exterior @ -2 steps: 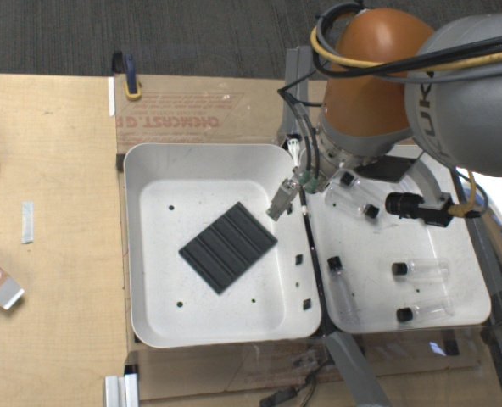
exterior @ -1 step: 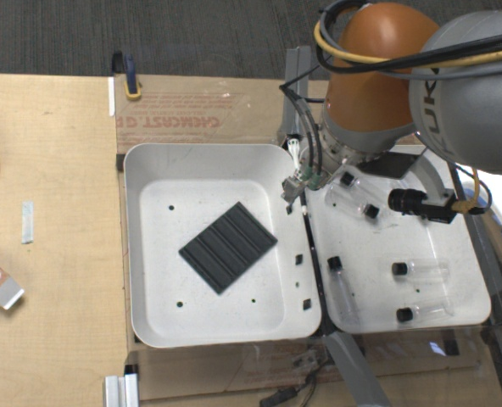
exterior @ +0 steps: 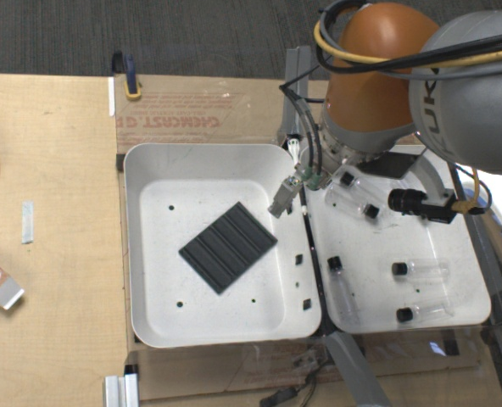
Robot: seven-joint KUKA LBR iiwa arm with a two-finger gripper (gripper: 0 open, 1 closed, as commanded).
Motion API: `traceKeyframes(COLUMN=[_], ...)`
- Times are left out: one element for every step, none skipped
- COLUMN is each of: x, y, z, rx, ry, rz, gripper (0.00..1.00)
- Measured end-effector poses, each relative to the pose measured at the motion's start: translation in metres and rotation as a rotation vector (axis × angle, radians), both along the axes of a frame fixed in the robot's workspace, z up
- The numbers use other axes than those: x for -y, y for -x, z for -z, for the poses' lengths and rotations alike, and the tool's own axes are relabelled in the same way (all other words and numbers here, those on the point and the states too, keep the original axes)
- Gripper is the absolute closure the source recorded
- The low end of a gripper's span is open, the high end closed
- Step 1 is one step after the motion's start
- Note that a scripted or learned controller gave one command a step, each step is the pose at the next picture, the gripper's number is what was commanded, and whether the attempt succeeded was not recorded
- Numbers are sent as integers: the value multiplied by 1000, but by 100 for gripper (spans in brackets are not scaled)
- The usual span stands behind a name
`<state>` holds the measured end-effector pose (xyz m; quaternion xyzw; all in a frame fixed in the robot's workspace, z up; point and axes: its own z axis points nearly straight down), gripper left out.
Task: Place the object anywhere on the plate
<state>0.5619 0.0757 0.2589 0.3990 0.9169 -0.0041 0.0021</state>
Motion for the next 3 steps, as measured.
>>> traceKeyframes(x=[1, 1, 1], y=[-1, -1, -2], z=[-8, -8, -17], rx=[1, 0, 1], ry=[1, 1, 3], rz=[0, 0, -1], gripper=[100, 0, 100])
